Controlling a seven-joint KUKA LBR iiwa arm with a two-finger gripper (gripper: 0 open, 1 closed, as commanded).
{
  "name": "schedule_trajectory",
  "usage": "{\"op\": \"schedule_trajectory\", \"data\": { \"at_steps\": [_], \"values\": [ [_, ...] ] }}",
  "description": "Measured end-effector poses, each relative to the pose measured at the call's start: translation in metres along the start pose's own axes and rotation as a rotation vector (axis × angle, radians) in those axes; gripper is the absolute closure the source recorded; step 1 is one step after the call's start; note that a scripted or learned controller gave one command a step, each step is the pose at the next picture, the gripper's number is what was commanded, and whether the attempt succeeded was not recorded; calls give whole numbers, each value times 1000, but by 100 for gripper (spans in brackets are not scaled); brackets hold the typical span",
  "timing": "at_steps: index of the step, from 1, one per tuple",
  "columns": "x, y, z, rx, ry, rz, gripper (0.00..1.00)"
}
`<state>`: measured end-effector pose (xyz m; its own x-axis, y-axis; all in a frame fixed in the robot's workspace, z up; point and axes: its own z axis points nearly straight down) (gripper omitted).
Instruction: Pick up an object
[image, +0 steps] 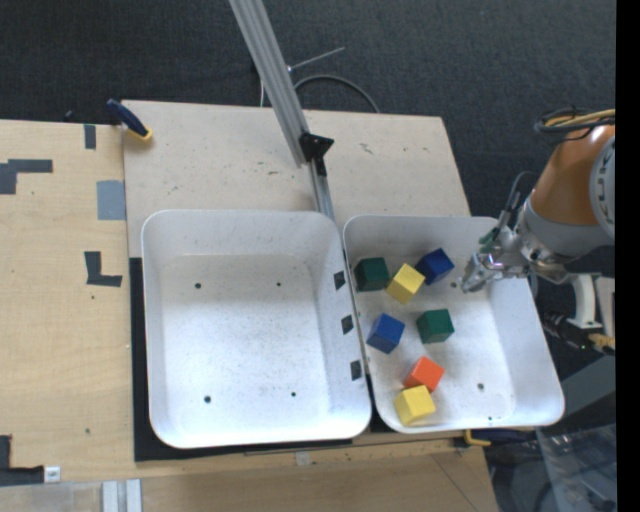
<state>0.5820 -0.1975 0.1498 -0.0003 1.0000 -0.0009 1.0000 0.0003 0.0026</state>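
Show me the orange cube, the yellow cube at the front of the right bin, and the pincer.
orange cube (426, 373), camera view, top face.
front yellow cube (414, 404), camera view, top face.
pincer (472, 281), camera view, between its fingertips.

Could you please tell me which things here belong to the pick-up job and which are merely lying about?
Job:
gripper
right bin
blue cubes
green cubes
yellow cubes
orange cube

Lying about:
left bin
clamp
grey tape
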Motion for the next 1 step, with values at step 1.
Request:
{"op": "schedule_trajectory", "data": {
  "at_steps": [1],
  "values": [
    [-7,2,-45,-1,-1,-1,100]
  ]
}}
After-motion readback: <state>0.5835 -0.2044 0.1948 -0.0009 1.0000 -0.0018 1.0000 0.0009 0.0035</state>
